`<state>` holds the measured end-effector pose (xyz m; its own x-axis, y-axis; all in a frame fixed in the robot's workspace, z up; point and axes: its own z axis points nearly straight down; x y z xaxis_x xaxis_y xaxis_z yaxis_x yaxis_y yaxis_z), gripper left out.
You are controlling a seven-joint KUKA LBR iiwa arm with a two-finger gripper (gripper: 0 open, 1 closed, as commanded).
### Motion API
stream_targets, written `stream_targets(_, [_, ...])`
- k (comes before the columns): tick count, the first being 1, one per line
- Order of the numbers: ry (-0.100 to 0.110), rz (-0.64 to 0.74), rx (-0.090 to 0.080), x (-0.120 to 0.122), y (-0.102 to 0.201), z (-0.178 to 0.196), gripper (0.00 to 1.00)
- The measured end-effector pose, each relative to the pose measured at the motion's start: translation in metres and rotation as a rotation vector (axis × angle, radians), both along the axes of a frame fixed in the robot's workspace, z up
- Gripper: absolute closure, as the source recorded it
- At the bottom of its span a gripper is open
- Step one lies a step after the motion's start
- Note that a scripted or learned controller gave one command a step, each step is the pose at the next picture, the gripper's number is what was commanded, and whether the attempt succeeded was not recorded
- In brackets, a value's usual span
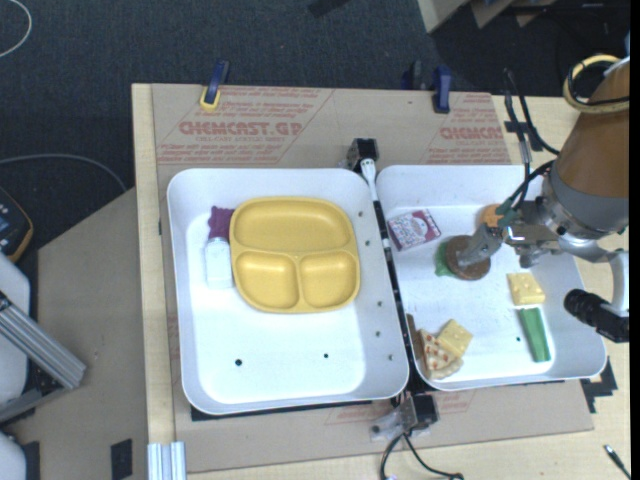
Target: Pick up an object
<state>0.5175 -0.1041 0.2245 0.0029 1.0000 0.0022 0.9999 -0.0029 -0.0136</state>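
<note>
The bench (300,128) is seen from a single fixed camera set above it, tilted downward at a slant. Both white bins (left bin (200,298), right bin (420,183)) are framed whole at middling range, with dark floor (120,28) taken in beyond the far edge.

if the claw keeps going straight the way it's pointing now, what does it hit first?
Most likely the round brown-and-green object in the right bin. The claw points left and down and sits right at that object's edge; from above, I can't tell whether it already touches. Next along that line is the pink packet.
</note>
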Motion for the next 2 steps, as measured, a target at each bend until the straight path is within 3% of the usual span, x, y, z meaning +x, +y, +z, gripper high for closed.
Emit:
stream_targets(1, [-0.013,0.003,-0.002,0.003,0.000,0.006,0.00])
stream_targets(2, [-0.005,0.002,0.001,-0.003,0.004,-0.056,0.00])
